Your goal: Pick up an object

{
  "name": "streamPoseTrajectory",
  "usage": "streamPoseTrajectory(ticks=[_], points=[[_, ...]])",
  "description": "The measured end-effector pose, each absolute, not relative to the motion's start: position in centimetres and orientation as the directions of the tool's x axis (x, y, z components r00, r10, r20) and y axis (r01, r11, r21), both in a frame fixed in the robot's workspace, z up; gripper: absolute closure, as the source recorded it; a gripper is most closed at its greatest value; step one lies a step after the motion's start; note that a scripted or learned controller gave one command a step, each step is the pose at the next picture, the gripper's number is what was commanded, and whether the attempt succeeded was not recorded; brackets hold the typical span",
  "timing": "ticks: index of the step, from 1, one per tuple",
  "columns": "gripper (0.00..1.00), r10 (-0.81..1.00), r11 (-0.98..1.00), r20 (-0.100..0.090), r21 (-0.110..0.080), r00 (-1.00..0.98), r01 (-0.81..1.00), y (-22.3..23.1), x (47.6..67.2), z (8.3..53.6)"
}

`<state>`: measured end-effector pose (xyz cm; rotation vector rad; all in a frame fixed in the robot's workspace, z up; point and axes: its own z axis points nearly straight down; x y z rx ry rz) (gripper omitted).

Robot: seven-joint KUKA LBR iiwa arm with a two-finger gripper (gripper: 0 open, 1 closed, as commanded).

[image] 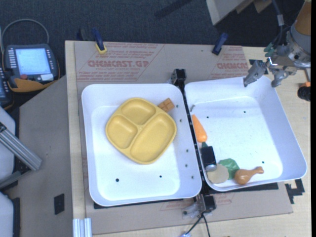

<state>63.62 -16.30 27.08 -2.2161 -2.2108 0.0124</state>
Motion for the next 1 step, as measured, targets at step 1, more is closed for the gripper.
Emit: streamPoseTrajectory(ticks=[1], points=[[0.0,1.0,0.0,0.0,0.0,0.0,1.0,-16.24,63.83,27.86]])
